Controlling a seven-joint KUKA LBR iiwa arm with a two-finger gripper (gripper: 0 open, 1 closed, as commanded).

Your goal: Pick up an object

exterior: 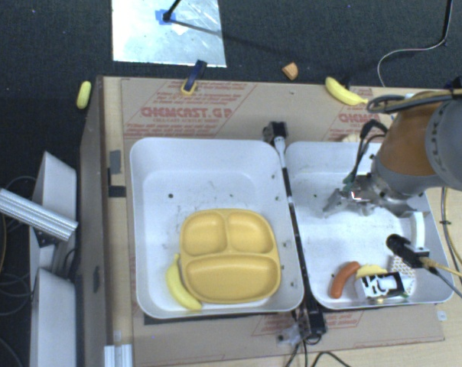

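Pincer (339, 202) low in right bin (317, 245), jaw state unclear, nothing visibly held. Hotdog (343, 279) lies nearer front wall, beside white box (384, 285). I'd shift forward, centre over hotdog, straddle its width, then descend.

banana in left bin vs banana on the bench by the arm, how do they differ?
The bin banana lies inside the left bin, tucked against the yellow tray; the bench banana lies outside both bins on the brown board. The bin banana is partly hidden by the tray; the bench banana lies apart. Both are yellow and curved.
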